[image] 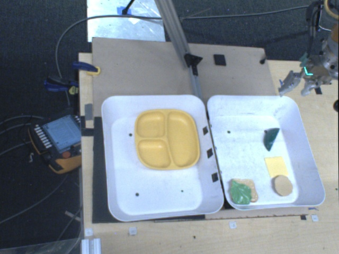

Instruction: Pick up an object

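Note:
The right bin (233, 142) holds a dark teal object (271, 137), a flat yellow square (276, 166), a round tan piece (283, 185) and a green lump on a tan slice (241, 191). My gripper (299, 85) hangs above the bench just beyond the right bin's far right corner, well away from all of these. Its two fingers stand apart, open, with nothing between them.
A yellow divided plate (168, 139) lies in the left bin (122, 194). A slanted grey pole (175, 25) crosses the brown board behind the bins. Cables and a blue-screened device (58, 136) lie off the bench to the left.

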You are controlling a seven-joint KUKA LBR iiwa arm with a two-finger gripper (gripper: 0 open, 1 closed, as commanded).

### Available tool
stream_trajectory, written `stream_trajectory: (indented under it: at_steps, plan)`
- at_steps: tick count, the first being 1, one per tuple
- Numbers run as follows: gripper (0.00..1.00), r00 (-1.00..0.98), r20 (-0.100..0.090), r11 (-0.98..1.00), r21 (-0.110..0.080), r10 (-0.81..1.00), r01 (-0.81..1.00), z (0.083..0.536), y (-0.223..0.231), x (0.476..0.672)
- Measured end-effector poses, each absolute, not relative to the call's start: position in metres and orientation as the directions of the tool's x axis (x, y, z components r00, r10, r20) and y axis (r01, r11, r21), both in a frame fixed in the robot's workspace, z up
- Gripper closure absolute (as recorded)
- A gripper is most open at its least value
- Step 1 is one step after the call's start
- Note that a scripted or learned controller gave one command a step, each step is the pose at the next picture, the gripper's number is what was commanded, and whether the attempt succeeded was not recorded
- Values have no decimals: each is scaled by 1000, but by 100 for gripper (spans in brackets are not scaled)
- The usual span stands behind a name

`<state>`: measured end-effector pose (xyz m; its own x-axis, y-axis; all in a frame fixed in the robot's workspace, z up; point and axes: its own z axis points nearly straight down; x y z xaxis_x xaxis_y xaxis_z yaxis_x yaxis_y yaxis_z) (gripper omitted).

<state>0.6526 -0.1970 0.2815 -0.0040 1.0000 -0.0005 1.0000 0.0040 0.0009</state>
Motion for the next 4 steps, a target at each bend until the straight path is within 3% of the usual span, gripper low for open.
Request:
stream_trajectory:
  at_steps: [1,3,4]
  plan:
    - [0,-4,-1,4,3,1000,1000,283,-197,653]
    - [0,-8,0,8,-1,1000,1000,168,-191,666]
    - [0,-3,-1,3,-1,1000,1000,126,-192,662]
